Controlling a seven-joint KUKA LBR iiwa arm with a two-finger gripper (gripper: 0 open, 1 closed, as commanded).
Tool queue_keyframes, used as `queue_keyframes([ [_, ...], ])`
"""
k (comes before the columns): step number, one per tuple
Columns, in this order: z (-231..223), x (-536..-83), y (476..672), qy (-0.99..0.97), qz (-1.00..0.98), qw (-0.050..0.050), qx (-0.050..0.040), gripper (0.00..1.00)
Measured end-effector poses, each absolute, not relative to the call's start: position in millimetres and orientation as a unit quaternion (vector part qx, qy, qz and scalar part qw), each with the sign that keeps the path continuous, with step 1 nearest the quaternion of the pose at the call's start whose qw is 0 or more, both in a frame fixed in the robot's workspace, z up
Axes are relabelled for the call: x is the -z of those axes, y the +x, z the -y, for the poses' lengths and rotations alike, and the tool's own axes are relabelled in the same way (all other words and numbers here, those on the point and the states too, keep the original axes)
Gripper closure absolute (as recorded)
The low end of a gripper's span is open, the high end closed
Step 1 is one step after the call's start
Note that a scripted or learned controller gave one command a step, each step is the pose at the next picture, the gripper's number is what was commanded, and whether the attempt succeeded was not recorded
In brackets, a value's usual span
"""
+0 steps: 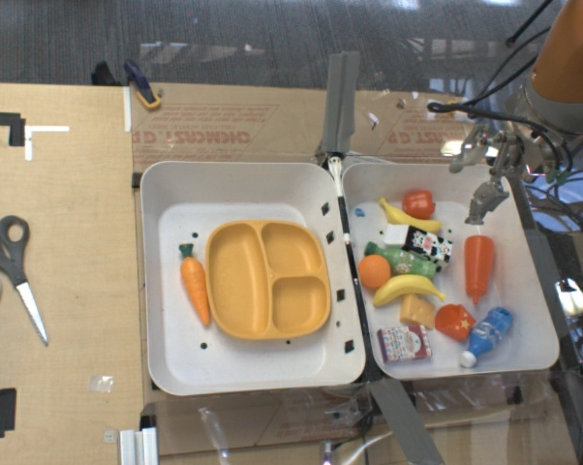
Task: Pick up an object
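My gripper (pixel 477 180) hangs over the back right corner of the right bin (pixel 536 289), its fingers (pixel 486 201) apart with nothing between them. Just below it lies a long orange-red pepper (pixel 477 264). The same bin holds a red tomato (pixel 418 202), two bananas (pixel 409 287), a cow-patterned toy (pixel 430 245), a green item (pixel 402 258), an orange (pixel 374 271), a cheese wedge (pixel 416 310), a red fruit (pixel 454 322), a blue bottle (pixel 488 334) and a pink carton (pixel 404 343).
The left bin (pixel 166 347) holds a yellow divided plate (pixel 269 279) and a carrot (pixel 195 287) beside it. Scissors (pixel 16 271) lie on the wooden bench at the left. A blue and yellow clip (pixel 141 85) sits behind the bins. Cables hang at the upper right.
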State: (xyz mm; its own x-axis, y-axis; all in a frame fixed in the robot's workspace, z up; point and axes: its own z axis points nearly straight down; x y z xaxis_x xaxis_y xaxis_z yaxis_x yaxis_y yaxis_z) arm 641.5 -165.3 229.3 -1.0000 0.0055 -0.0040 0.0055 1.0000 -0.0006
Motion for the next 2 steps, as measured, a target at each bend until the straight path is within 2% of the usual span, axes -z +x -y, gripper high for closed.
queue_keyframes([
  [1,183.9,-105.7,613.0,-0.047,-0.999,0.003,0.001,0.0],
  [2,141.6,-93.2,605.1,-0.005,-1.0,0.002,0.0002,0.0],
])
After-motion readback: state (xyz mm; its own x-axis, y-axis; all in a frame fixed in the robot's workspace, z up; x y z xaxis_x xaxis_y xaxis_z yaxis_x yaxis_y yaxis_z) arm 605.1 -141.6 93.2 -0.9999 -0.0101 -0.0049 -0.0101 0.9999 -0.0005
